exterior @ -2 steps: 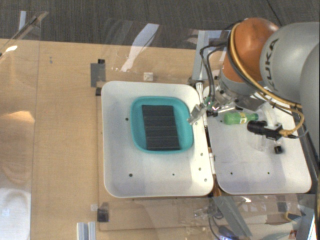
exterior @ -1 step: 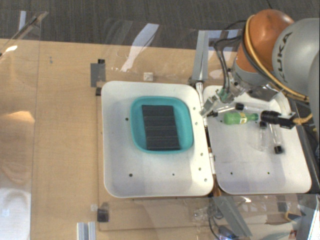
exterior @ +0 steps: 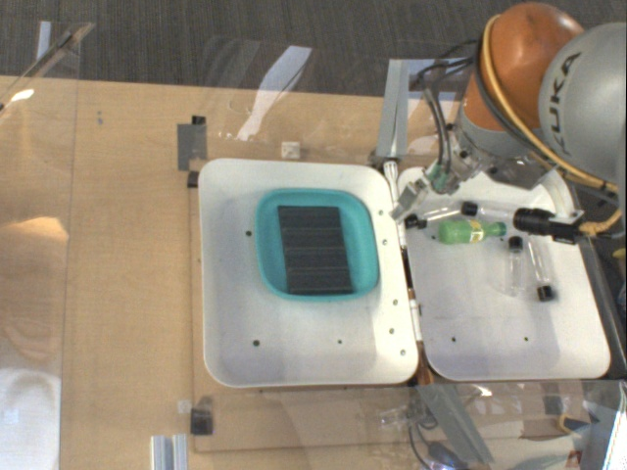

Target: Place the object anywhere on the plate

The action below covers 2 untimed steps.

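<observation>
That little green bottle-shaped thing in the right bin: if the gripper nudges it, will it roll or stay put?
The green object lies on its side on the right bin floor and looks rounded, so it would probably roll if pushed across its length. It looks small and plastic, likely light, so it may skid. Its glossy surface could slip between fingers.

Dark grey carpet floor (exterior: 245,8) along the top; light wood bench top (exterior: 98,262) below it; clear plastic sheet (exterior: 39,164) over bench's left, catching pale glare; small black brackets (exterior: 193,143) at bin corners.
</observation>
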### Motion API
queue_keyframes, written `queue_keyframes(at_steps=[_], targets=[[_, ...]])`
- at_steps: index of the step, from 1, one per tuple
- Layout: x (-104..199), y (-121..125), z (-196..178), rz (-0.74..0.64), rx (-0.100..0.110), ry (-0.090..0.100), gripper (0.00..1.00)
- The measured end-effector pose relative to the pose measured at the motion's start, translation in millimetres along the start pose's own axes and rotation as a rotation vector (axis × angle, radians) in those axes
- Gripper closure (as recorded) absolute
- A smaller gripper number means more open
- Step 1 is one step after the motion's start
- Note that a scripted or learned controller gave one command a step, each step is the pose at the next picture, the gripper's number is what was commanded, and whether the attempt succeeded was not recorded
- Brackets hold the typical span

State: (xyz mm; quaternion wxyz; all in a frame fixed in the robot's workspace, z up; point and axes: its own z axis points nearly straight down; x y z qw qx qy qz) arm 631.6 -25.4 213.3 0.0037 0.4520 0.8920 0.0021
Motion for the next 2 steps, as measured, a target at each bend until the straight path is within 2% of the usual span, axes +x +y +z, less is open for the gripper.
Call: queue_keyframes(at_steps=[1,2], targets=[[-13,20,28,-0.027,0.002,0.0,0.0],[-17,-12,11,-0.001,0.001,0.0,0.0]])
